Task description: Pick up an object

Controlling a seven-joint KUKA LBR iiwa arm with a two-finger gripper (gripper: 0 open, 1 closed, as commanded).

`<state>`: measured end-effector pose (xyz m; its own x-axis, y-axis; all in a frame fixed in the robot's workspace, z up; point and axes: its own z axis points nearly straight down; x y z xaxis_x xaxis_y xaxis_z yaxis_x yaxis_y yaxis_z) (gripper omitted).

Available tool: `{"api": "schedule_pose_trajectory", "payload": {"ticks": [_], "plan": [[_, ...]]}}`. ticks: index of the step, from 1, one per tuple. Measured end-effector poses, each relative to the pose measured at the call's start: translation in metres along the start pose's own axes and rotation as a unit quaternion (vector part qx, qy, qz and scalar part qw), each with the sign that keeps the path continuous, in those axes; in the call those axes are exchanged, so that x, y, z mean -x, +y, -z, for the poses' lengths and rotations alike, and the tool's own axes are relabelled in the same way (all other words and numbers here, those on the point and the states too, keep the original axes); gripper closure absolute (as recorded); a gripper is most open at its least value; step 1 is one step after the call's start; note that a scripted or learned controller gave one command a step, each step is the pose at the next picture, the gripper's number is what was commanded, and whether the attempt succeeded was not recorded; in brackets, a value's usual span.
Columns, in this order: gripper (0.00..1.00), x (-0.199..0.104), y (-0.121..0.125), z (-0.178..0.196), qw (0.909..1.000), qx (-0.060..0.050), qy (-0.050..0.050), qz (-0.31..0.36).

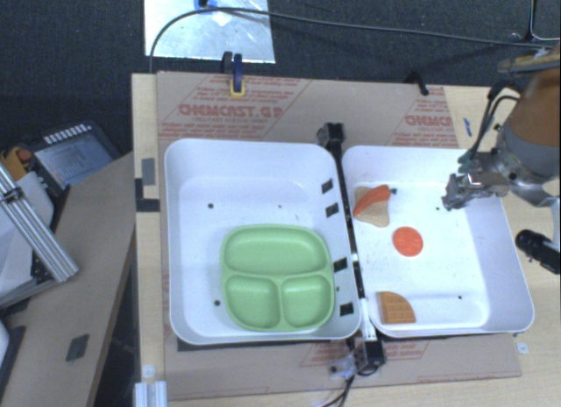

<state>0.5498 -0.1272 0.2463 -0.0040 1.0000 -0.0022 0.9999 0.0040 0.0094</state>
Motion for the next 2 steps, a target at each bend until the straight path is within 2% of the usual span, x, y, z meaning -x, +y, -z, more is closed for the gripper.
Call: {"api": "schedule_pose_trajectory", "payload": {"ticks": [1, 2], "plan": [[1.0, 0.0, 0.001, 0.01, 1.0, -0.003, 0.001, 0.0], [1.0, -0.047, 0.015, -0.004, 1.0, -0.004, 0.002, 0.002]]}}
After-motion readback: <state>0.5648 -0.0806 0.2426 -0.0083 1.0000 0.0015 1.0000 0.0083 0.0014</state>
